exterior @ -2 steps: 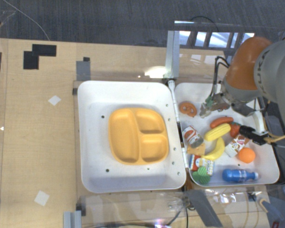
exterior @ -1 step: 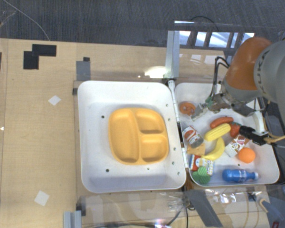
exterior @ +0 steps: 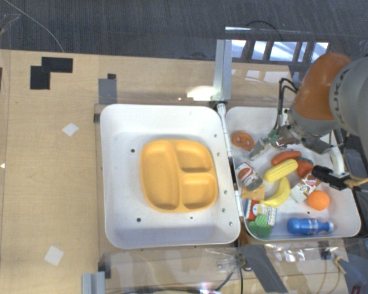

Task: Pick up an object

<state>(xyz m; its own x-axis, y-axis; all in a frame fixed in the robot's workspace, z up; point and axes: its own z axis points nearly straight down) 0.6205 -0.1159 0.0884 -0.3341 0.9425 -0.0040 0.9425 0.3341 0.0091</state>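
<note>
Hovering over the right bin point(exterior: 354, 224), the gripper point(exterior: 275, 138) is hanging just beyond the hot dog point(exterior: 286, 158), lying long-axis left-right toward the near side; grip state impossible to tell.

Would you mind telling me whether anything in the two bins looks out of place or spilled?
Nothing stands out. The yellow divided tray lies flat in the left bin; the toy foods, such as the banana and blue bottle, sit loosely jumbled inside the right bin, none over its rim.
</note>
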